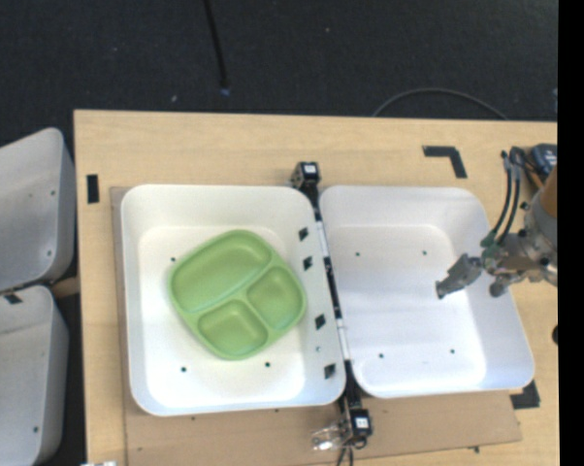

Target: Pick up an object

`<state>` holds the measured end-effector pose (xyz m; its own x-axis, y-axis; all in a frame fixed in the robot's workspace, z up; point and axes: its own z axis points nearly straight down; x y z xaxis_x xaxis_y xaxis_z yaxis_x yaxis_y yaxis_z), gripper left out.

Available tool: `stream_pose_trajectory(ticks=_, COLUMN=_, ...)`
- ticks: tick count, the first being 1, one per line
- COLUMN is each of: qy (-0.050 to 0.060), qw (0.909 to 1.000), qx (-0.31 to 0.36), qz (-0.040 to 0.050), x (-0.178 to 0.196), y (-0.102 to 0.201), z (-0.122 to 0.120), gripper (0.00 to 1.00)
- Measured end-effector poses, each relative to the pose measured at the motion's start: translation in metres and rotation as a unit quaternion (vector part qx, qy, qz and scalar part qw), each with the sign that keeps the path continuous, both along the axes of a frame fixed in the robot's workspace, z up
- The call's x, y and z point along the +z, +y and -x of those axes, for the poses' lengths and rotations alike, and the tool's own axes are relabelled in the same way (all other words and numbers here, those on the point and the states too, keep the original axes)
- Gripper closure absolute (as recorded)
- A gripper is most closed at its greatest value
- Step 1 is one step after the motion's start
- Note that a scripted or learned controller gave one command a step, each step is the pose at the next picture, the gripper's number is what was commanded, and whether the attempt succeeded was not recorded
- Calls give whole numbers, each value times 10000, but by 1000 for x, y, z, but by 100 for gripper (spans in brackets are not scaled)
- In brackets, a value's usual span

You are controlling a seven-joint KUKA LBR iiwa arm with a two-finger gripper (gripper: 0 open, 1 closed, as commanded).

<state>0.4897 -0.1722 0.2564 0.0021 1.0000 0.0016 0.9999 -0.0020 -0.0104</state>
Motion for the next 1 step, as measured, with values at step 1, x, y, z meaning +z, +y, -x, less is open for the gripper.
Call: stream_pose_trajectory(ticks=1, qy=-57, qw=10000, qx=16, qz=14, x=6, y=0, z=-2, gripper=0)
